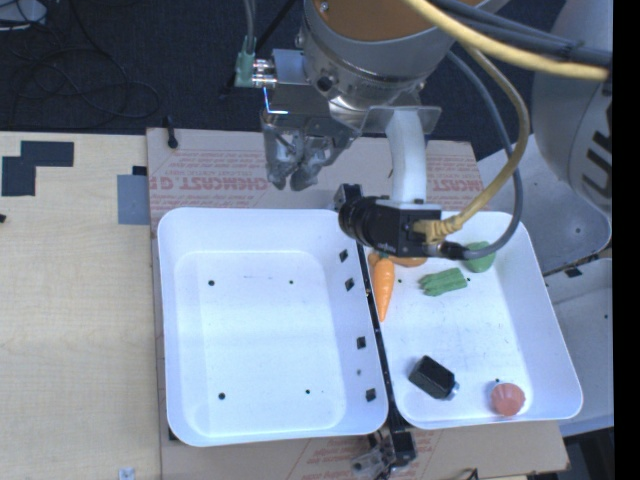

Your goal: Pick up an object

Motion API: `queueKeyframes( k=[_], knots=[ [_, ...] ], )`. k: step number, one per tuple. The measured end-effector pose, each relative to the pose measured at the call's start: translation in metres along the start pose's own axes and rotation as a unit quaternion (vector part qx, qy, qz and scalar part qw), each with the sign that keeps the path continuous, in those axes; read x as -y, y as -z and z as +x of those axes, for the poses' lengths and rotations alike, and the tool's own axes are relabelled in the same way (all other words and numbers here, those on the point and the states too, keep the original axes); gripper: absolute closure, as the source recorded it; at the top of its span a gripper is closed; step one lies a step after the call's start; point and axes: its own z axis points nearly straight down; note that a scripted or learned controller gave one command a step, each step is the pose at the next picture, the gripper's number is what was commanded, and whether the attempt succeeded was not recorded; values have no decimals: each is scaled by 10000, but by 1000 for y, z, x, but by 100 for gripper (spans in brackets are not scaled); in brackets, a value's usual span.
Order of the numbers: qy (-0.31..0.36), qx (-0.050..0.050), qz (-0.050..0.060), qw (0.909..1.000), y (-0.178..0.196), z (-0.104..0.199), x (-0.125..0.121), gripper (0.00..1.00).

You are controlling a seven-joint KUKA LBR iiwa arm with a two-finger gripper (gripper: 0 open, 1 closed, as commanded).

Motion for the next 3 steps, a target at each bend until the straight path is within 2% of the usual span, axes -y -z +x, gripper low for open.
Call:
queueKeyframes(
  k=[1, 3],
  knots=[
    [31, 37, 74, 10000, 3, 2, 0, 100],
    [87, 54, 115, 9999, 21, 4, 0, 100]
  ],
)
